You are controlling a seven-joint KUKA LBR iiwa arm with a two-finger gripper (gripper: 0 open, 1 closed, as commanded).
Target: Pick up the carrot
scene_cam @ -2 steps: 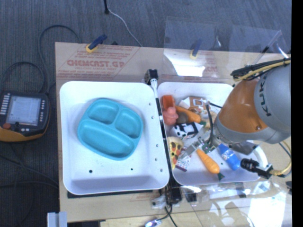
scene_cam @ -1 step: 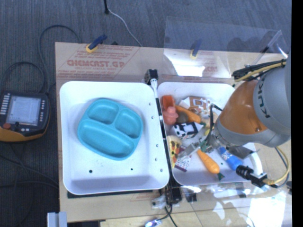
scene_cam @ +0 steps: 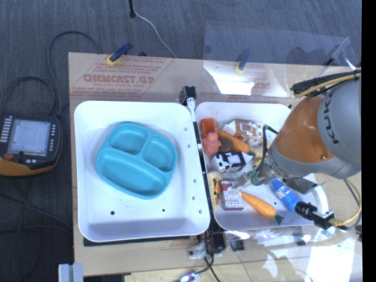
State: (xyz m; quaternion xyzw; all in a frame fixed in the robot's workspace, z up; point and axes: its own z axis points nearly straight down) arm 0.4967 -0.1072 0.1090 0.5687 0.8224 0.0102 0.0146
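Arm (scene_cam: 320,137) fills the frame's right over the right bin (scene_cam: 207,157). Gripper (scene_cam: 254,175) sits mid-clutter, jaw state unreadable. Carrot (scene_cam: 258,204) lies lower right, just beside; best approached along its length, clear of the boxes.

Arm (scene_cam: 320,137) hides right bin's (scene_cam: 207,111) far side (claw tip lost among clutter); arm cut by right edge; toy labels too small to read.

I read the right bin (scene_cam: 305,219) as crowded, carrot (scene_cam: 259,204) hemmed by small box (scene_cam: 232,200) and blue bottle (scene_cam: 284,195), arm (scene_cam: 317,140) overhead, left bin (scene_cam: 94,216) open around blue tray (scene_cam: 137,159), gaps possibly tighter than seen.
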